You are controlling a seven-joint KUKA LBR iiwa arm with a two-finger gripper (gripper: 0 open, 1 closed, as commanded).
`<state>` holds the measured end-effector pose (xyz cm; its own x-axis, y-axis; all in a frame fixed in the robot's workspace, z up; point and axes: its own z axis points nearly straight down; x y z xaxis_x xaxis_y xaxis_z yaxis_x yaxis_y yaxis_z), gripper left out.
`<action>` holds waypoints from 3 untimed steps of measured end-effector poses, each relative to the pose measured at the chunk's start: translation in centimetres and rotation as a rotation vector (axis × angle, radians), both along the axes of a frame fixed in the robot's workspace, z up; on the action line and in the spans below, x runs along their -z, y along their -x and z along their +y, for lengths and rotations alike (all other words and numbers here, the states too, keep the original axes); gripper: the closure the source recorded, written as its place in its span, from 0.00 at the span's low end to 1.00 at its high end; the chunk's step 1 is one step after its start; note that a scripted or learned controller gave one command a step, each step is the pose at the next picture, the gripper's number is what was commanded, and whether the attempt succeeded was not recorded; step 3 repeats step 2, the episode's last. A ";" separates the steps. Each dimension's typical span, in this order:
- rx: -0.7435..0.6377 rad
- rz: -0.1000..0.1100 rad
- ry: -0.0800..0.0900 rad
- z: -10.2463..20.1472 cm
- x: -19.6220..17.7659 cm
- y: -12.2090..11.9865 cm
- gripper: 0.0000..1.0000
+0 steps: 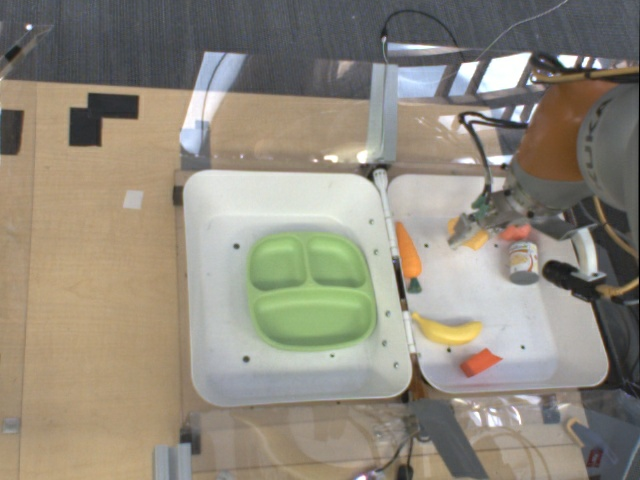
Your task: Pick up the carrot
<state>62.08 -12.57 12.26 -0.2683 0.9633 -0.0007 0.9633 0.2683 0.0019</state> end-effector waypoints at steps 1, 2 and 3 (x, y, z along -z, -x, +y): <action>0.154 0.001 0.000 8.0 -6.0 -2.0 1.00; 0.073 0.001 0.001 14.4 -10.4 -5.0 1.00; 0.073 0.001 0.001 14.4 -10.4 -5.0 1.00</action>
